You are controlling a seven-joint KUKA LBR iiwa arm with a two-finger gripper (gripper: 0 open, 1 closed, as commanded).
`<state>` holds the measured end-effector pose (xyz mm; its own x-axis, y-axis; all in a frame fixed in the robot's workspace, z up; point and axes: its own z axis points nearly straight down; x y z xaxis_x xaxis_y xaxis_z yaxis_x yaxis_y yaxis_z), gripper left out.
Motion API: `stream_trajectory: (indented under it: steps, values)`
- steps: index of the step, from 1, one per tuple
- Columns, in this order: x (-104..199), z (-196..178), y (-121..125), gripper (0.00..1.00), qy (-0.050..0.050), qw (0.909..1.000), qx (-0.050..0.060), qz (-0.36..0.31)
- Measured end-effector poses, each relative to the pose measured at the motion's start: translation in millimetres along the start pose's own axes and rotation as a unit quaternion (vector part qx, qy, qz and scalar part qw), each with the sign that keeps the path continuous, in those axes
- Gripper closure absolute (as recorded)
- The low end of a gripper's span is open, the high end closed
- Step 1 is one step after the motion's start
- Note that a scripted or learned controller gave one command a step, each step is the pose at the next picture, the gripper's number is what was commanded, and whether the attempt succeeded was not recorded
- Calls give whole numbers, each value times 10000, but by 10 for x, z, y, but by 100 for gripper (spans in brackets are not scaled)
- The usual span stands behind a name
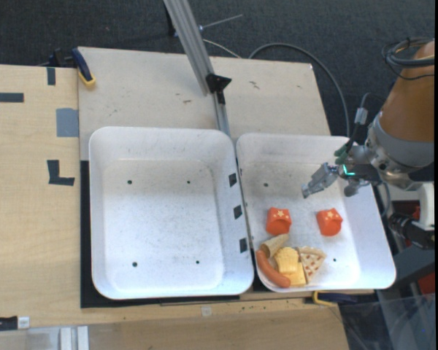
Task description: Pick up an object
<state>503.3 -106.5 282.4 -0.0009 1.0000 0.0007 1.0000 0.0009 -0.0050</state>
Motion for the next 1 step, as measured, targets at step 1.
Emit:
stream_trajectory:
  steps: [1]
  values:
    - [-1,-20,7,0,-4,10000,-20,-7]
